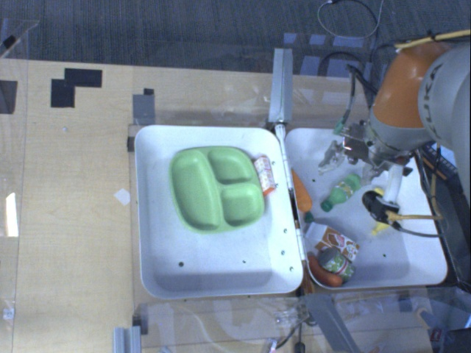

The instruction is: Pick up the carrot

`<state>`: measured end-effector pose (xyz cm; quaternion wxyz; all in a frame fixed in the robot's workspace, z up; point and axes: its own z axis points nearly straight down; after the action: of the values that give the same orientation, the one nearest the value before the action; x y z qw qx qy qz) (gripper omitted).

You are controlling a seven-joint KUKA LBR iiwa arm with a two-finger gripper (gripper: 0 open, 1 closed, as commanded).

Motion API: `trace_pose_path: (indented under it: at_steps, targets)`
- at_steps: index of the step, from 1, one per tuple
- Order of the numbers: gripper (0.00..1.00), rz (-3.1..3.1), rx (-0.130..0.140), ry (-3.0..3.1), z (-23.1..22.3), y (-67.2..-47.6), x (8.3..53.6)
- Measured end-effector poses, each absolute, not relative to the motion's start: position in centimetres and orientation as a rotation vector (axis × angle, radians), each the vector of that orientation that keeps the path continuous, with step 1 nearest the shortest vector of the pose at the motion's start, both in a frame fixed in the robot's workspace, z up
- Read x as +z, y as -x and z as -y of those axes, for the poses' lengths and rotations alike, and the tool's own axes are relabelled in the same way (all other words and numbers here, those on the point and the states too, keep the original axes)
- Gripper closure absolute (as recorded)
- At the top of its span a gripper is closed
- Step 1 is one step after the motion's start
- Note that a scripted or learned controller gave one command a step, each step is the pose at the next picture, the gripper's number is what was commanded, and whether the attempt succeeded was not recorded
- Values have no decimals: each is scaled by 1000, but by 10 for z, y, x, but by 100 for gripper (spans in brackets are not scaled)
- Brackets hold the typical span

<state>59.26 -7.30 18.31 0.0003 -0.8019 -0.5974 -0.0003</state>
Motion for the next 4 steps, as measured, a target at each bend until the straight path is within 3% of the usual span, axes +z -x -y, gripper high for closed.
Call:
trace_pose_path:
  at_steps: [1,2,3,4]
  targets:
    - [0,1725,-15,2634,98,-607,89]
    - [0,1808,-17,2582,86,-590,89]
    - [0,1776,-20,2603,91,-551,90]
    - [0,1446,-17,2795,82,-556,89]
